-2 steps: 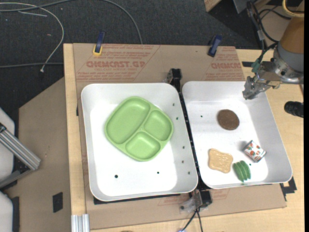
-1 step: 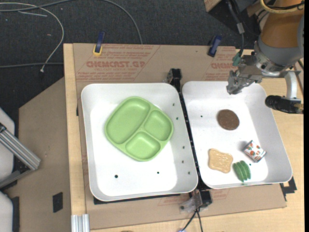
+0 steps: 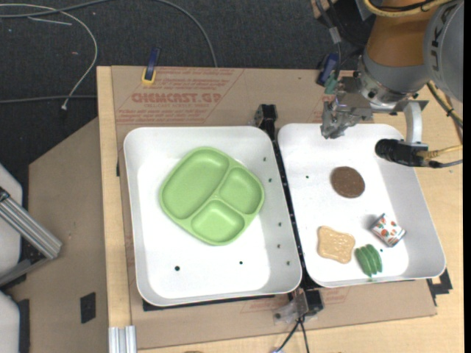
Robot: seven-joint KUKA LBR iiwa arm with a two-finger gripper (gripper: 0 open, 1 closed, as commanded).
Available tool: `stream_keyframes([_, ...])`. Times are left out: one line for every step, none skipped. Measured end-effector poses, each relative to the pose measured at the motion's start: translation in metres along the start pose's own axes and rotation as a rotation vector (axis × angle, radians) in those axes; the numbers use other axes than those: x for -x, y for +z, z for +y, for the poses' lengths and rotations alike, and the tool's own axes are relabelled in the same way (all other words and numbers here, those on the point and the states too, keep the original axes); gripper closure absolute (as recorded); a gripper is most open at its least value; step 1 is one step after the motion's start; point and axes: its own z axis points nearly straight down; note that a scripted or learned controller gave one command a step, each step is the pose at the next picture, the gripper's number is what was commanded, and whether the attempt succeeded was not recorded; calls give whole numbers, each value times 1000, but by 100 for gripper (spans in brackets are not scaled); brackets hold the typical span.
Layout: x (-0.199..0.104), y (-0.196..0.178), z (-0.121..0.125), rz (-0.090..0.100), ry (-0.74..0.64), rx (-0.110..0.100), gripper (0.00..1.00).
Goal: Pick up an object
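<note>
Where cables cross dark floor [image 3: 51, 57], cardboard-topped bench [image 3: 206, 94] w/ bins.

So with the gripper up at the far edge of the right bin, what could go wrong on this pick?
The gripper hangs by the right bin's far rim, apart from every item, so a straight descent would likely close on nothing. The brown disc looks flat, so fingers may slip over it. The toast piece and green item lie close together; one could get nudged.

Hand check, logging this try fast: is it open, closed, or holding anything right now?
Hand: above the far edge of the right bin, nothing seen in it; open or closed cannot be told.
</note>
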Motion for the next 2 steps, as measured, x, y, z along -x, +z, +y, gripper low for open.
stream_keyframes([-62,4,0,2,-1,-4,100])
stream_keyframes([-108,5,5,1,0,-1,100])
